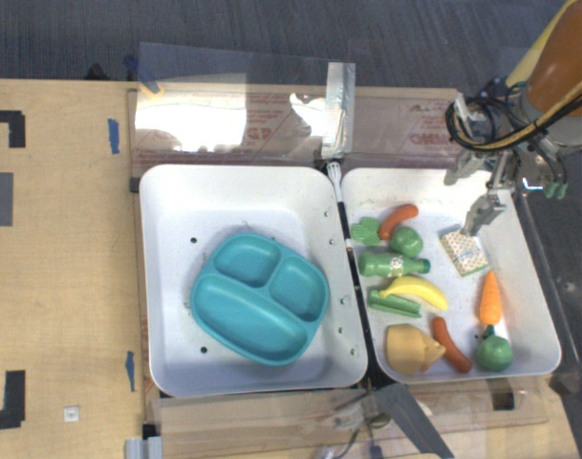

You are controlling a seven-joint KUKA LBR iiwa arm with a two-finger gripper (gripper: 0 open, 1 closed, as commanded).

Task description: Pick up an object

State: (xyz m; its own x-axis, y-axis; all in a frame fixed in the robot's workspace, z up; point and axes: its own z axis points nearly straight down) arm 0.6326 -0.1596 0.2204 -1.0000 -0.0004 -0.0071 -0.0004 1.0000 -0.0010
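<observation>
White right bin [544, 342]: toy foods heaped loose for picking; speckled cracker-like square [464, 252] just beneath end effector [482, 215] (its opening cannot be told), nothing seen held.

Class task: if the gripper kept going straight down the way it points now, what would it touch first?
Most likely the small speckled square piece, which lies just below the gripper in the right bin; depth is unclear from this slanted view.

teal tray [260, 297], yellow banana [420, 291], orange carrot [489, 297]
</observation>
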